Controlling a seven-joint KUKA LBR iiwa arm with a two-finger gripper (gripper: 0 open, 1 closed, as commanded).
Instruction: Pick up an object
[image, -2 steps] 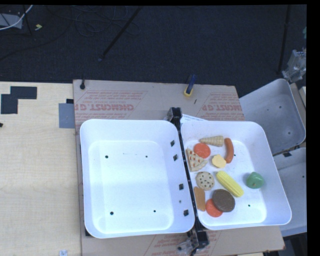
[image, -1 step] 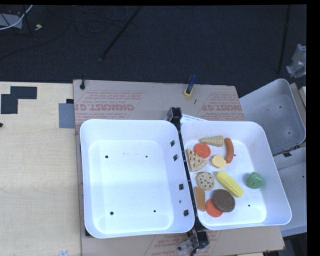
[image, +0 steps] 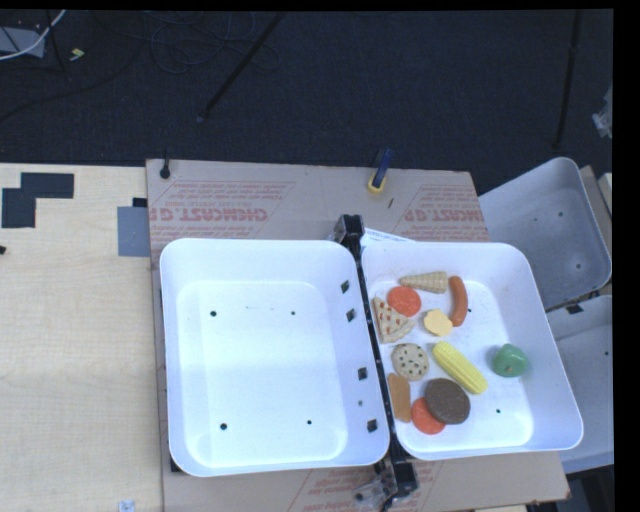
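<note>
Nearest, an orange disc (image: 427, 420) touches a brown patty (image: 447, 400); yellow corn (image: 459, 367) points lower-right; gripper unseen, state unknowable.

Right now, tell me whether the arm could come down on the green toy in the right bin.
Probably yes. The green toy sits apart from the pile, near the right bin's right wall; the corn cob lies clear of it, and nothing lies over it.

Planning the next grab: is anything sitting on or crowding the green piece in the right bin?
Nothing visible does. The green piece lies alone near the right wall of the right bin, uncovered, with bare floor between it and the corn cob, its nearest neighbour.
</note>
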